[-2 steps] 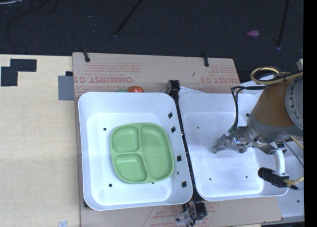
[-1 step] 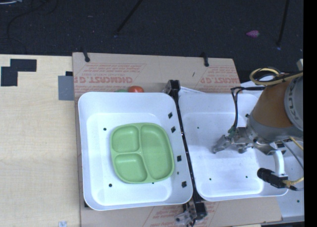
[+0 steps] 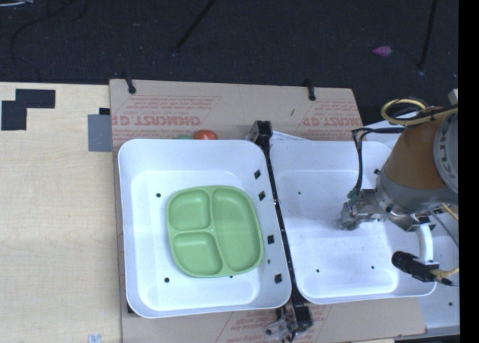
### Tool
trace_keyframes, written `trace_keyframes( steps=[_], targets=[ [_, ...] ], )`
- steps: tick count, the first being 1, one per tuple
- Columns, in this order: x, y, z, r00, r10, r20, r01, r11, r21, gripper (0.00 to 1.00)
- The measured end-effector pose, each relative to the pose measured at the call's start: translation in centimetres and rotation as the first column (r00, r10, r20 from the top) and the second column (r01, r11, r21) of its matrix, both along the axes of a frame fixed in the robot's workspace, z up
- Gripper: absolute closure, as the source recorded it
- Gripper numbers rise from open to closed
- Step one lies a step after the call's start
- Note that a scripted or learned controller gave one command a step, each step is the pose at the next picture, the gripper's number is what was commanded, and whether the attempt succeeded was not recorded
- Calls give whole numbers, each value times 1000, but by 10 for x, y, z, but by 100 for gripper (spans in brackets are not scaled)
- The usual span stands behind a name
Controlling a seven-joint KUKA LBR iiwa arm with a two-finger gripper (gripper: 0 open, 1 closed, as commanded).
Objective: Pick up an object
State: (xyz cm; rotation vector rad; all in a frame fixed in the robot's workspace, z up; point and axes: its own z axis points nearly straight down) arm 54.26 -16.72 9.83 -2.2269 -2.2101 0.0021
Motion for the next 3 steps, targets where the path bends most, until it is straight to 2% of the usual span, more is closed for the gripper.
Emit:
trace_keyframes(
  steps=[3],
  targets=[
    [-9,-14,152,1000,9,7,-9,1000,-3,100]
  ],
)
